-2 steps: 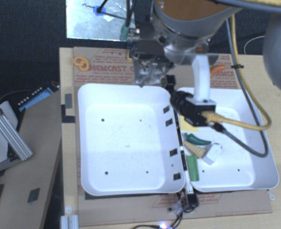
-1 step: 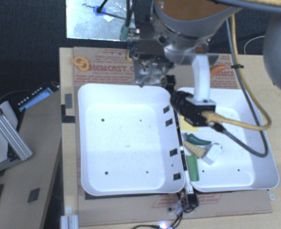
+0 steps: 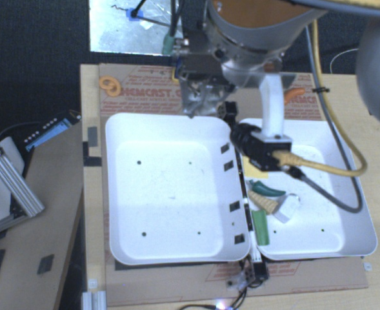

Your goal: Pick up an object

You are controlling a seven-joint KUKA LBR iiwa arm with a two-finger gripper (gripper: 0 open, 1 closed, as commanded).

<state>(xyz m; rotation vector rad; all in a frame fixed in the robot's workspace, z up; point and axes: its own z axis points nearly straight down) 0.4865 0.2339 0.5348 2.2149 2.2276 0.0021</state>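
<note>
Gripper (image 3: 202, 101) of the grey arm (image 3: 267, 18), poised over the far rim of the left bin (image 3: 170, 192), at about 12 o'clock of that bin and toward its right corner; whether it is released or clenched cannot be told from this view, and nothing is seen in its grasp. Candidate objects lie in the right bin (image 3: 319, 231), clustered along its 9 o'clock side near the shared rim: a yellow piece (image 3: 254, 167) farthest back, partly covered by a black fitting (image 3: 262, 148) from which a yellow cable (image 3: 325, 168) runs toward 3 o'clock; then a dark green piece (image 3: 268, 188), a tan cone (image 3: 265, 203) just beside it, a white piece (image 3: 286, 209) touching or nearly touching the cone, and a green stick (image 3: 260, 227) at about 7 o'clock, lying along the rim. The step in hand is judged to be the approach, with the pick not yet made. To do it well, the gripper should travel toward 4 o'clock, clear of fitting and cable, and descend on one separable item. The green stick seems the best choice: it lies slightly apart, and a grasp across its narrow width would avoid its neighbours. Its closeness to the bin wall is the main hazard, so the descent should be offset toward the bin's middle.
</note>
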